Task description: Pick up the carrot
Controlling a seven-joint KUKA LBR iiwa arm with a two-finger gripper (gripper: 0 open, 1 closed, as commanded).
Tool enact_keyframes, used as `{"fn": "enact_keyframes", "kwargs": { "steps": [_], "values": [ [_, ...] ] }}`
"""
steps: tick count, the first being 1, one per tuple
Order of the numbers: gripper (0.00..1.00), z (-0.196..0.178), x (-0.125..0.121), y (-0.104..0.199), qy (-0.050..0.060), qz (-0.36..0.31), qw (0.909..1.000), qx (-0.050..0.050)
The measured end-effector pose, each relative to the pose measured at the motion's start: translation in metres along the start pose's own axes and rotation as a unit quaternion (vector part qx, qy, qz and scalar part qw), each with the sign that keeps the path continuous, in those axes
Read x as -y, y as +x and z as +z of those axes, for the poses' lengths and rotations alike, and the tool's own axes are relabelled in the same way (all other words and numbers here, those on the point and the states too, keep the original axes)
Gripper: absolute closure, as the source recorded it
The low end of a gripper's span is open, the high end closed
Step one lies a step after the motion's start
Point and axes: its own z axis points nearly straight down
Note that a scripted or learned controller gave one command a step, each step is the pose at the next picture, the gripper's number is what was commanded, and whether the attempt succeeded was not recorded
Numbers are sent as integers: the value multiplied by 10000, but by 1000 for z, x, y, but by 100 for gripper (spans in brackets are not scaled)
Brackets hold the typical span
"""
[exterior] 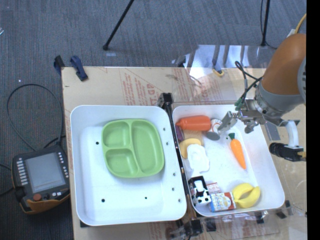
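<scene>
Carrot [238, 153]: it lies on the floor of the right bin [262, 171], in the right half, with the green top toward the far wall and the orange tip toward the near wall. It is tilted a little. Nothing covers it.

Gripper [231, 123]: it hangs above the far part of the right bin, just beyond the green end of the carrot. The carrot is not between the fingers. I cannot tell if the jaws are apart or together, because the parts are small and blurred.

Arm [282, 76]: it comes in from the right of the carrot; the orange band is above the grey wrist.

Other things in the right bin: a red-orange long object [194, 122] lies at the far wall, left of the carrot. A white item [198, 158] and a yellow piece [189, 145] lie left of the carrot, near the wall between the bins. A yellow banana-like toy [246, 194] lies at the near wall, below the carrot tip. A small carton [220, 201] and a black and white item [200, 191] are beside it, more to the left.

Left bin [85, 184]: it stands well left of the carrot and holds a green divided plate [133, 147] with three compartments.

Floor: a control pendant [42, 176] with a screen rests far left of the carrot, beside the bench [120, 86].
</scene>
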Motion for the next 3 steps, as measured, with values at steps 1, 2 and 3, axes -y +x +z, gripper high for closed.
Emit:
{"fn": "enact_keyframes", "kwargs": {
  "steps": [1,2,3],
  "values": [
    [0,123,-1,-22,72,347,9994,-12],
    [0,128,53,-45,-6,-128,9999,1],
    [0,126,102,-67,-66,-168,9998,-96]
  ]
}}
